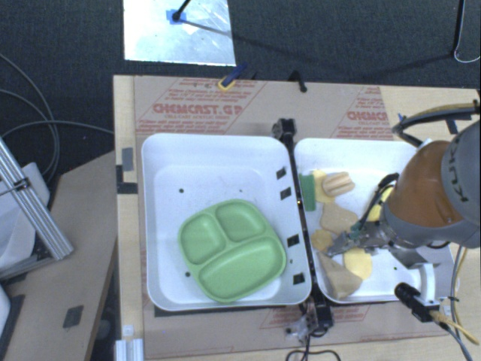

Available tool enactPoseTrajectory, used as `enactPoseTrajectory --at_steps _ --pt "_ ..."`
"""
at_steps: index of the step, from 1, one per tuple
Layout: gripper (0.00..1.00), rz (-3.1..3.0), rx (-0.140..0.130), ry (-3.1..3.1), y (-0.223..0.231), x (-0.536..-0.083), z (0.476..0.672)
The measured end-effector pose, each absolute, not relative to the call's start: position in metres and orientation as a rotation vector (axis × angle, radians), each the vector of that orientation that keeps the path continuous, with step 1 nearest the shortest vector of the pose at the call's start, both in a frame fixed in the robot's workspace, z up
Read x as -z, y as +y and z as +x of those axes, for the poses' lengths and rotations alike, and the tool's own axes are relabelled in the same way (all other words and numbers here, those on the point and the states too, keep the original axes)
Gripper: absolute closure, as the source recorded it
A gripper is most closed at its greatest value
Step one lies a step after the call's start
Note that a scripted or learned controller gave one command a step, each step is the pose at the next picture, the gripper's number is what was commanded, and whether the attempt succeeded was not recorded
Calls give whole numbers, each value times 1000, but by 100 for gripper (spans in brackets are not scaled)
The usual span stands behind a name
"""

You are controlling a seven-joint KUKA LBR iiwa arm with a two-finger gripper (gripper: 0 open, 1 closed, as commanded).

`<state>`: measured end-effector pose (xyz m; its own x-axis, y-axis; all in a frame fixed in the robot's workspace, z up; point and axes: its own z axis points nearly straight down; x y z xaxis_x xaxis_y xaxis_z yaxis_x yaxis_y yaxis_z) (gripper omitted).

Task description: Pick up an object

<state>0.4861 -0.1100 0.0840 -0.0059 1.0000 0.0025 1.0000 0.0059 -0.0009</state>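
Down in the right bin, near its front edge – gripper among the food pieces; open or closed impossible to tell; best to settle squarely over the yellow piece – close gently; lift straight; green tray sits in left bin

We look down from one camera set high above the bench; it tilts a bit, so the far edge sits at the top of our picture; we are far enough away to see both white bins whole, the left bin and the right bin, side by side; the arm comes in from our right; dark floor shows around the bench.
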Motion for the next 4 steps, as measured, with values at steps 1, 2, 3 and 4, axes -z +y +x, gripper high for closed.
enactPoseTrajectory --at_steps 1,2,3,4 --pt "0 -2222 2 -2223 -126 -84 487" --pt "0 -2223 2 -2223 -141 -84 487" --pt "0 -2217 3 -2228 -129 -84 504" --pt "0 -2214 4 -2231 -97 -84 521"
